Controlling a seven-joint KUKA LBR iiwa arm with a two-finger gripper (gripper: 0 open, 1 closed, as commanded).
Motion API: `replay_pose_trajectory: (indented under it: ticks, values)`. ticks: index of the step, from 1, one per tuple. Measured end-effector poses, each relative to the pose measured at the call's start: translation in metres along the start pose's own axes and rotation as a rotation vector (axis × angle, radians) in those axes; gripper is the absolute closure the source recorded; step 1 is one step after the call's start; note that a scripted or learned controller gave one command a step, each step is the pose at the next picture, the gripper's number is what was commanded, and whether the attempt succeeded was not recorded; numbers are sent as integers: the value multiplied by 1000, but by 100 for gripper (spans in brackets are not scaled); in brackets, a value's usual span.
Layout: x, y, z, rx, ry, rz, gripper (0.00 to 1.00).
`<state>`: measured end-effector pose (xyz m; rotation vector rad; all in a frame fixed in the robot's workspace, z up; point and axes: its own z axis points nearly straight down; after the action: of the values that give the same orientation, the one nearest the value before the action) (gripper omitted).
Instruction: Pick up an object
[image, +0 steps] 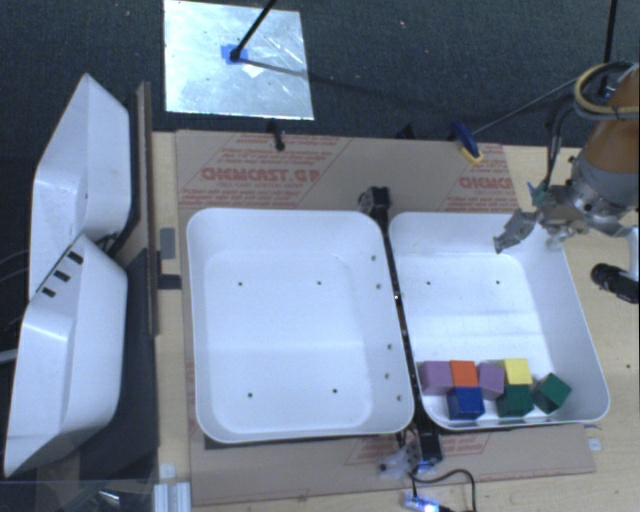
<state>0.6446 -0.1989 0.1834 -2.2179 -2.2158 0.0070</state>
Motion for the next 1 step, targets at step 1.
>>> replay_pose_trajectory:
  ticks: [1]
  values:
    - [0,2,-5,-9,-2,-1,0]
